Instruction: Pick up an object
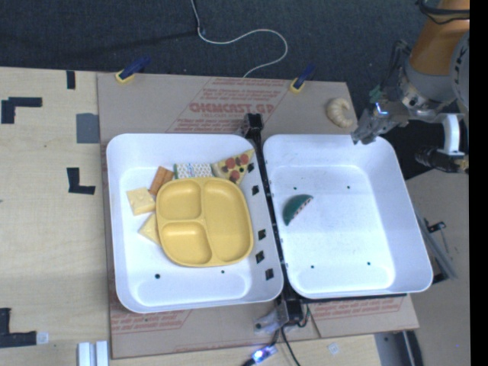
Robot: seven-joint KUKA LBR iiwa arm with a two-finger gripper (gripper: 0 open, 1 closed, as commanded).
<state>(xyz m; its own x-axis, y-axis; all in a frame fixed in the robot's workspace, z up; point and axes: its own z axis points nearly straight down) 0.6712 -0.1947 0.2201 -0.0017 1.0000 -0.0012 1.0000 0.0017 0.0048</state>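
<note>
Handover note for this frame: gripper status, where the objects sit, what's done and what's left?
Gripper: over the top right corner of the right bin, nothing seen between its fingers.
Right bin: one green wedge-shaped piece, left of centre.
Left bin: yellow divided plate lying on several small food-like items.
Beige lump lies on the cardboard outside the bins.
Done: no pick yet. Left: grasp and lift an object.
</note>
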